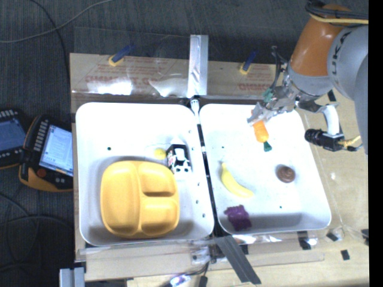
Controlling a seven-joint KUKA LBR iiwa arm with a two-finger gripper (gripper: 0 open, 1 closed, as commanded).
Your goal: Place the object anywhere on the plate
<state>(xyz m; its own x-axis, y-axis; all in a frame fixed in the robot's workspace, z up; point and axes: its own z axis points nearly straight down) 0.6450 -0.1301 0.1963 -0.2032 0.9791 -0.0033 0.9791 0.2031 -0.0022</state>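
A yellow divided plate (139,198) lies in the left bin (90,124), toward its front. My gripper (261,117) hangs over the back of the right bin (311,160), near its middle. It is shut on the upper end of an orange toy carrot (261,132). The carrot hangs below the fingers, with its green tip (267,146) pointing toward the bin floor. The plate is far to the left of the gripper, across the divider between the bins.
A black-and-white toy cow (178,159) and a small yellow piece (158,153) sit just behind the plate. The right bin holds a banana (234,182), purple grapes (239,216) and a brown round piece (286,173). A handheld controller (45,154) lies left of the bench.
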